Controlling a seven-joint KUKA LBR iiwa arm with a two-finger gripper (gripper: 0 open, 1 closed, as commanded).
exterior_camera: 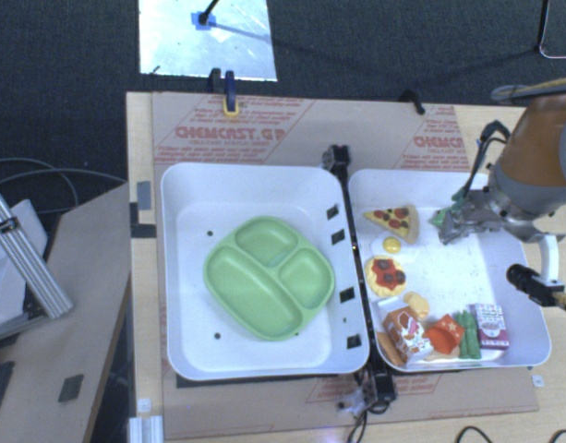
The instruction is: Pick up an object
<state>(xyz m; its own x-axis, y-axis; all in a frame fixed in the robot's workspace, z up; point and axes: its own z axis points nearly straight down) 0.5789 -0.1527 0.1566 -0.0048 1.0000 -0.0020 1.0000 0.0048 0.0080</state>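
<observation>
Camera view: triangular pizza slice (392, 221), yellow with red toppings.

My two bins, the left bin (186, 247) and the right bin (518, 275), look like smooth white plastic with a faint sheen. The green divided plate (269, 277) in the left one is matt plastic, softly moulded. The toy pizza slice (394, 220) and the round pizza piece (386, 274) look like painted plastic. The small carton (488, 326) has a printed, papery look. My arm's orange band (539, 141) is glossy, and my gripper (449, 223) is dull grey metal. The bench top (264, 127) is brown cardboard-like sheet, matt, printed red. Beyond it lies a shiny metallic plate (207, 26) on rough dark carpet (61, 63).
</observation>
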